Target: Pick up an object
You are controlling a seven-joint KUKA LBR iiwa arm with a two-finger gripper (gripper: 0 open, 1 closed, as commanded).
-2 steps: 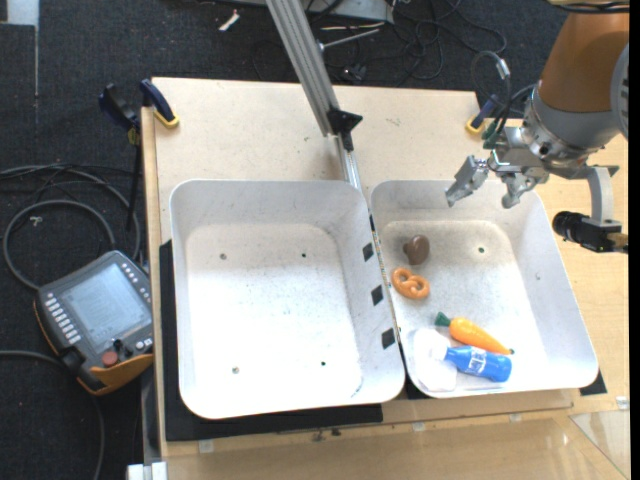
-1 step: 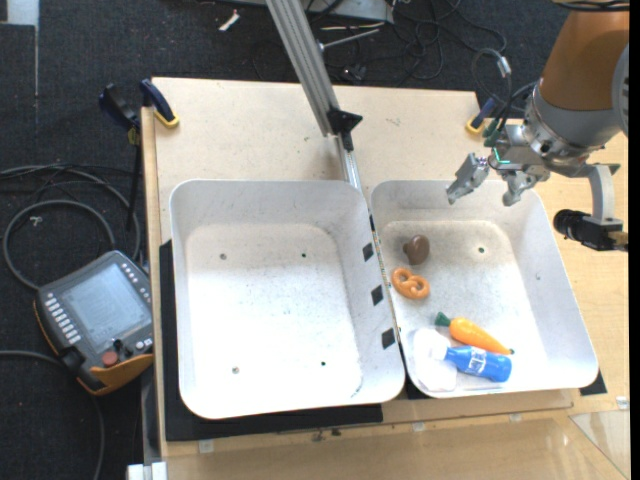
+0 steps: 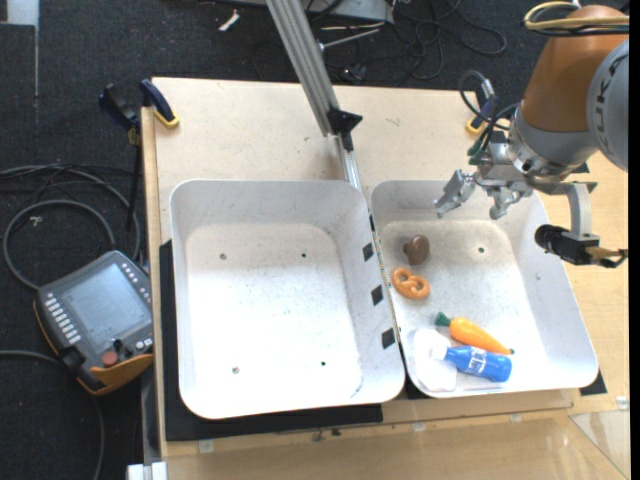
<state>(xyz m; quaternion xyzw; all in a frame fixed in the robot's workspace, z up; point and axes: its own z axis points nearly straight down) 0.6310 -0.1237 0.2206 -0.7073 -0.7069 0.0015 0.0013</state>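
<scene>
1. Nearest the camera, at the front rim of the right bin [image 3: 560, 298], a blue bottle [image 3: 478, 364] lies on its side, touching a flat white piece [image 3: 432, 360]; both sit well below the gripper [image 3: 478, 197] in the view.
2. Just above the bottle lies an orange toy carrot [image 3: 474, 334] with a green tip, pointing toward the gripper's near side.
3. An orange pretzel-shaped toy [image 3: 410, 284] lies below and left of the gripper, near the bin's left wall.
4. A small brown lump [image 3: 416, 249] sits just above the pretzel, closest to the gripper of all the objects yet apart from it.
5. The gripper hangs over the bin's far edge, fingers spread and released, with nothing between them.
6. The left bin [image 3: 190, 268] lies well to the gripper's left.
</scene>
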